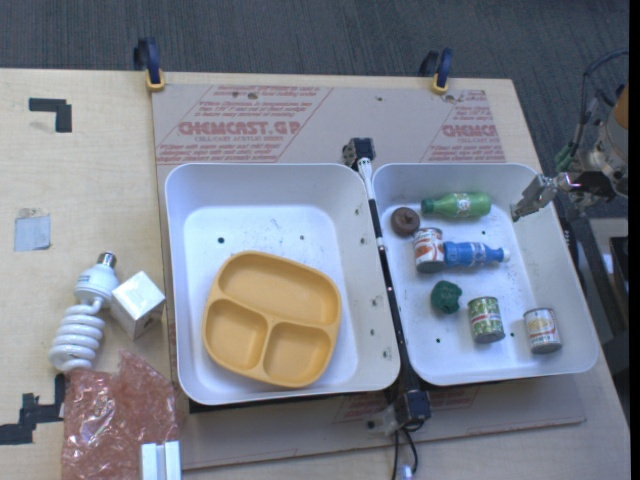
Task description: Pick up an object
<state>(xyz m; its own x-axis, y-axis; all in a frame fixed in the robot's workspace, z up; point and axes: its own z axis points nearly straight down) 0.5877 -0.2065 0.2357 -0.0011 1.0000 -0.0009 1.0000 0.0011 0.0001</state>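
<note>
The right bin [560, 268] holds several small objects. A green bottle [457, 205] lies at the back, with a brown ring [405, 220] to its left. Below them a red and white can [428, 249] touches a blue bottle [472, 255]. A dark green lump [446, 296], a green-labelled can [486, 320] and a yellow-labelled can [541, 330] sit toward the front. My gripper [535, 198] hangs over the bin's back right corner, just right of the green bottle, with nothing seen in it.
The left bin [190, 228] holds a yellow divided plate [272, 318]. Left of the bins lie a spiral light bulb [82, 318], a white cube [138, 303] and pink bubble wrap [115, 418]. The arm [605, 158] stands at the right edge.
</note>
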